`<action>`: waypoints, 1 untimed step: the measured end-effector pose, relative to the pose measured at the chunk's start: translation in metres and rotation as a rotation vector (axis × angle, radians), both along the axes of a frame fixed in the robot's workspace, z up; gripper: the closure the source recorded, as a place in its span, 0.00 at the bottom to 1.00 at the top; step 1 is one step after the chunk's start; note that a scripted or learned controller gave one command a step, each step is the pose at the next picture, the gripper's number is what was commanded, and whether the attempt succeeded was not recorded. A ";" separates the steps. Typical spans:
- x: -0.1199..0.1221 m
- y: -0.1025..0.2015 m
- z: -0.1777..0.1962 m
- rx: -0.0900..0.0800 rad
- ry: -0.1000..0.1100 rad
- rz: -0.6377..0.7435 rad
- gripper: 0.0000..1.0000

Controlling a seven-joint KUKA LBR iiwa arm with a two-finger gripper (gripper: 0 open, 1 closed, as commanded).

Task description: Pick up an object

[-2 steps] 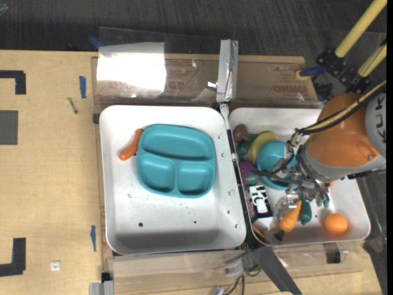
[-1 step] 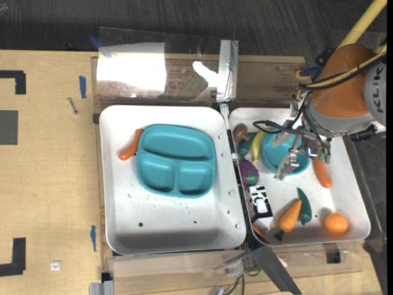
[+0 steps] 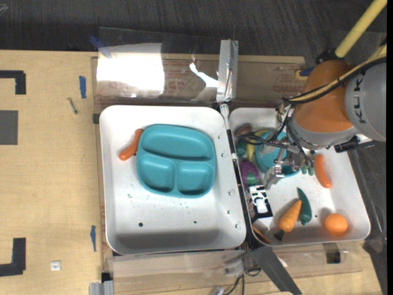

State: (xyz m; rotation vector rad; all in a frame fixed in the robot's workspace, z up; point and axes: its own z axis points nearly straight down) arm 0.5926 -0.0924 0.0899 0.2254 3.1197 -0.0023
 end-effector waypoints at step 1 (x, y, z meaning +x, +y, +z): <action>-0.072 -0.012 0.000 -0.001 -0.003 0.110 0.00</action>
